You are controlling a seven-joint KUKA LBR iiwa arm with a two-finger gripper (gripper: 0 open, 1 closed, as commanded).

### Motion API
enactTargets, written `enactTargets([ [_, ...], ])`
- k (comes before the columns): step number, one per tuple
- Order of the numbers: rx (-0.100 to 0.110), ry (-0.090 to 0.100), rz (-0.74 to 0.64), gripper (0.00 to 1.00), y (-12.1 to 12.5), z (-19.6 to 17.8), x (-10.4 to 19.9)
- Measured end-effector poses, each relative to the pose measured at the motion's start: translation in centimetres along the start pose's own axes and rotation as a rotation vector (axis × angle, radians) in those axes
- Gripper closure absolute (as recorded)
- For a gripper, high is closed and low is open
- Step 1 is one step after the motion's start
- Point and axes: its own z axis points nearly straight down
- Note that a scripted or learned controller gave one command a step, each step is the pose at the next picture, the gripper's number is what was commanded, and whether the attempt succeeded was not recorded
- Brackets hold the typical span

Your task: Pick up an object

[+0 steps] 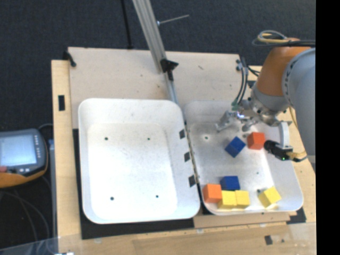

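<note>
In the right bin (pixel 204 118) lie several small blocks. A blue block (pixel 234 146) and an orange block (pixel 256 141) sit near the bin's middle. Along the front wall are a second blue block (pixel 230 183), an orange block (pixel 213 192), two yellow blocks side by side (pixel 235 198) and another yellow block (pixel 269 196). My gripper (pixel 235 123) hangs over the far part of the right bin, just behind the tilted blue block. It is open, its fingers spread left and right with nothing between them.
The left bin (pixel 85 142) sits beside the right one, a dividing rim with black clips between them. A slanted aluminium post (pixel 151 31) rises behind the bins. A handheld pendant (pixel 21 155) lies off the bench at the left.
</note>
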Motion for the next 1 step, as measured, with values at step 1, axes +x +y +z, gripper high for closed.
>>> enactTargets([
  [1, -0.005, 0.02, 0.002, 0.0, -5.18, 1.92, -3.97],
])
